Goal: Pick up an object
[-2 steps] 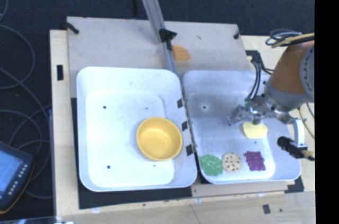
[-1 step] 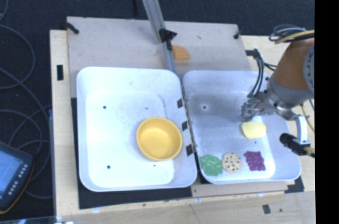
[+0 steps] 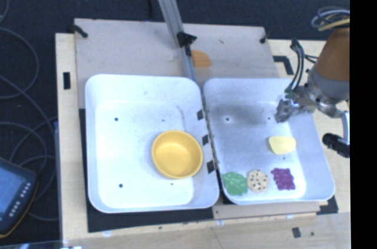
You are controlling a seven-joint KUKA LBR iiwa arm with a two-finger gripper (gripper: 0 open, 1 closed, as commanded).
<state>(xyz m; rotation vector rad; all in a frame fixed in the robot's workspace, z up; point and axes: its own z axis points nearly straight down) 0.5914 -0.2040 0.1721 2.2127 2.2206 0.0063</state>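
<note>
Seen from above, the gripper [image 3: 284, 110] hangs over the right bin [image 3: 235, 100], near its far right side. Its fingers appear to grasp nothing, though at this size it cannot be told whether they are spread or closed. A yellow piece [image 3: 282, 144] lies just below it; a green piece [image 3: 235, 182], a cookie [image 3: 257, 181] and a purple piece [image 3: 284, 178] line the near edge. A yellow bowl [image 3: 177, 154] sits in the left bin [image 3: 118, 100].

The bench [image 3: 135, 45] bears two white bins [image 3: 106, 118] side by side.
</note>
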